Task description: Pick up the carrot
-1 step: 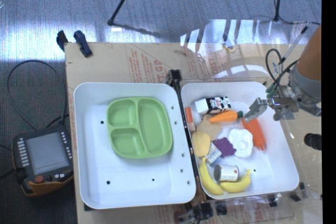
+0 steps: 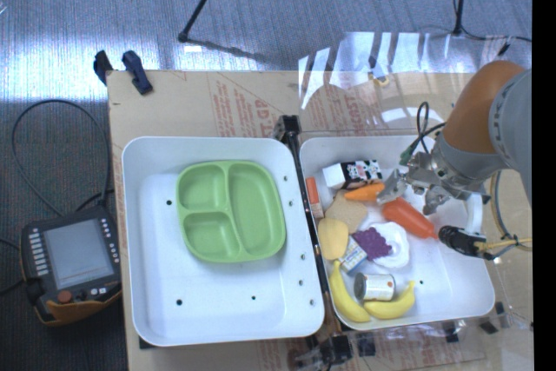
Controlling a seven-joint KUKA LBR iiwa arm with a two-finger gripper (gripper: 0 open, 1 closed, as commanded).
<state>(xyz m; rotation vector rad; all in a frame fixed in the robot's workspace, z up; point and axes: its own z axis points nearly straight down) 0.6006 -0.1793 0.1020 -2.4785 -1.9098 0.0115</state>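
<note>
The carrot point(image 2: 409, 218) lies in the right bin point(image 2: 473, 295), in its upper middle part, tilted with its thick end up-left and its tip down-right. It rests on the bin floor, not lifted. A smaller orange piece point(image 2: 366, 193) lies just up-left of it, beside a black-and-white patterned box point(image 2: 360, 171).

My gripper point(image 2: 415, 183) hangs directly above the carrot's thick end, close to it. Whether my fingers are spread or closed I cannot tell from this angle; nothing is visibly between them. My arm point(image 2: 491, 122), grey with its orange band, enters from the right over the bin's upper right corner.

Just left of the carrot sit a purple item point(image 2: 373, 241) on a white dish point(image 2: 396, 249) and a tan rounded item point(image 2: 346, 211). Further left is a yellow lemon-like piece point(image 2: 333, 238). Below these a banana point(image 2: 369, 302) curves along the bin's lower edge, with a metal can point(image 2: 373, 285) lying against it.

The left bin point(image 2: 152, 274) holds a green divided plate point(image 2: 232, 210). Both bins stand side by side, touching, on the worktop point(image 2: 208, 104). A handheld control pendant point(image 2: 69, 261) lies on the floor to the left of the worktop.
</note>
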